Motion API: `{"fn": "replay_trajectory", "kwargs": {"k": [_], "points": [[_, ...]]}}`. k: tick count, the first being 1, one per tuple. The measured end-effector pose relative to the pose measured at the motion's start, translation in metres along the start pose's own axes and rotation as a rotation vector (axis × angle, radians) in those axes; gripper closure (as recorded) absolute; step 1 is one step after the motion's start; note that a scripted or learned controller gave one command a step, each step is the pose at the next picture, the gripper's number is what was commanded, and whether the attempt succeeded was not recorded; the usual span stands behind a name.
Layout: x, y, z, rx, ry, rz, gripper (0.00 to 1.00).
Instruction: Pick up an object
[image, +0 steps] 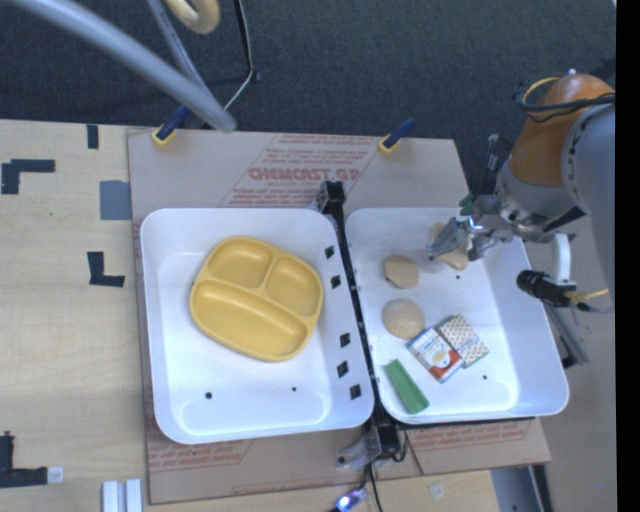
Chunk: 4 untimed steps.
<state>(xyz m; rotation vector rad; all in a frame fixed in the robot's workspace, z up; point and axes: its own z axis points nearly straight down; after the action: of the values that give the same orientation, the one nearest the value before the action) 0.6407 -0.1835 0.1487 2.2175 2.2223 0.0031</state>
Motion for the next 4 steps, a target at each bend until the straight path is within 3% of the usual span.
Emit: {"fn": "replay_trajectory", "kwargs": {"k": [2,4], "points": [[-0.003,0.003,-0.11,-0.003,-0.001,0.0,1.0],[0.101,-0.03,-0.111,0.006,0.0,-0.001,1.0]]}}
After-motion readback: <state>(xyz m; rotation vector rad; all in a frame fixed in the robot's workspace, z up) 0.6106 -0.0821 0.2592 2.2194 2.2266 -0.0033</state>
